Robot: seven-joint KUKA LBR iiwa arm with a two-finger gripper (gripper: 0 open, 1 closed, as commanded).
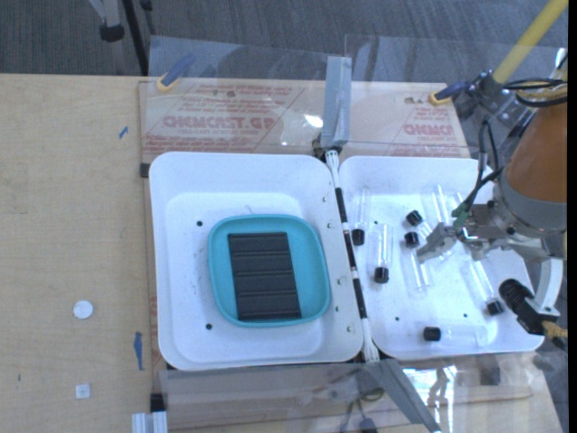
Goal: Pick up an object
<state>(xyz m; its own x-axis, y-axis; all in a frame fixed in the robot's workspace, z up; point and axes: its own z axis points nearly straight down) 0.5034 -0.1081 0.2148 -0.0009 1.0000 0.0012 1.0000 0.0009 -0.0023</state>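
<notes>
Pale wood makes up the table (63,197), which carries two shallow white bins side by side toward its right edge. Inside the left bin (171,188) sits one teal tray (221,251) holding a single dark ribbed block (263,276). Across the right bin (397,318) lie several clear tubes with black caps; about six caps can be counted, though the tubes themselves are too glassy to number surely. At that bin's right edge the grey arm with its orange band (545,156) reaches in, and the hand (448,238) hangs low above the bin's middle; whether its fingers are spread or pressed together cannot be told. Nearest to it is the capped tube (413,217) lying just toward the bin's far-left side, probably the likeliest pick, its long axis unclear.
</notes>
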